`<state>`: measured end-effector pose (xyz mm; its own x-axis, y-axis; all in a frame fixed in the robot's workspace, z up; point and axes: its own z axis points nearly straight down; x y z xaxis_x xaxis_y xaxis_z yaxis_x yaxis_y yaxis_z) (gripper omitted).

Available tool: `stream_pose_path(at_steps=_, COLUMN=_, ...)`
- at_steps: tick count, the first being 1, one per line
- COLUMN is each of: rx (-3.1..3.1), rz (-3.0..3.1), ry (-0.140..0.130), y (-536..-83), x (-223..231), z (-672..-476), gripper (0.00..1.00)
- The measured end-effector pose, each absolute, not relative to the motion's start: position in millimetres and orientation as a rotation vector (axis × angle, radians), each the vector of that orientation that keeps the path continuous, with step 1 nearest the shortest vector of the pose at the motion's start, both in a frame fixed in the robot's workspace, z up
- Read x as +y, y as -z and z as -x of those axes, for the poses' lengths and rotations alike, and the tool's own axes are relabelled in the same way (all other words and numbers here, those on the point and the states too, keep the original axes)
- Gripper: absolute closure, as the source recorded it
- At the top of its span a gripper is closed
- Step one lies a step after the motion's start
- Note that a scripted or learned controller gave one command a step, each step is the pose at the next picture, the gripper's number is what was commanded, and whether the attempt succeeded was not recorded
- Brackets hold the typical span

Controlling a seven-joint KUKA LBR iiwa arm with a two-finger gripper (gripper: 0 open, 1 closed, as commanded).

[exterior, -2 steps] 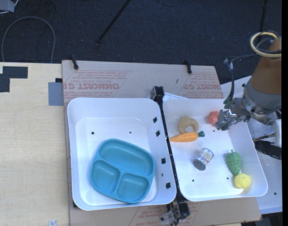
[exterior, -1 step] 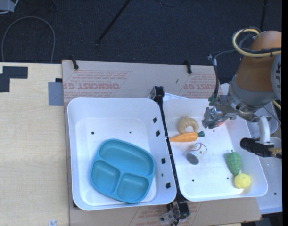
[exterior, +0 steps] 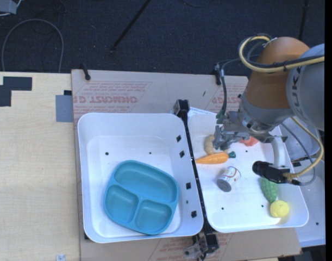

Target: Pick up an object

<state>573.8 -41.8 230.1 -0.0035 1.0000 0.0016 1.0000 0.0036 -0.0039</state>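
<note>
Overhead, the arm (exterior: 285,80) reaches in from three o'clock and ends over the right bin (exterior: 296,216), its jaws (exterior: 224,137) low near that bin's eleven o'clock corner. Whether the jaws are released or clenched I cannot tell; the grey wrist hardware hides them, and no object shows between them.

Just below the jaws, at their six o'clock, lies an orange carrot (exterior: 212,158), long axis running nine to three. A pale round piece (exterior: 209,144) sits touching or just beside the jaws at their nine o'clock. A small red item (exterior: 250,141) peeks out at their three o'clock, partly under the wrist. Near the bin's centre lies a tipped can (exterior: 227,178). Toward five o'clock in the bin sit a green vegetable (exterior: 269,189) and, just beyond it, a yellow lemon (exterior: 279,209). A black cylinder (exterior: 266,171) on the arm's cabling hangs over the bin's three o'clock side.

Nearby, the left bin (exterior: 95,140) holds a blue divided tray (exterior: 141,196), lying flat toward six o'clock. Both bins rest on cardboard on the worktop (exterior: 30,167).
</note>
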Motion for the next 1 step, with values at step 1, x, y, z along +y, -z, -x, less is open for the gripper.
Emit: stream_pose_path(at_steps=1, rx=-2.222, rz=2.215, ry=-0.004, y=-218.4, x=7.0, z=-582.9, gripper=1.0)
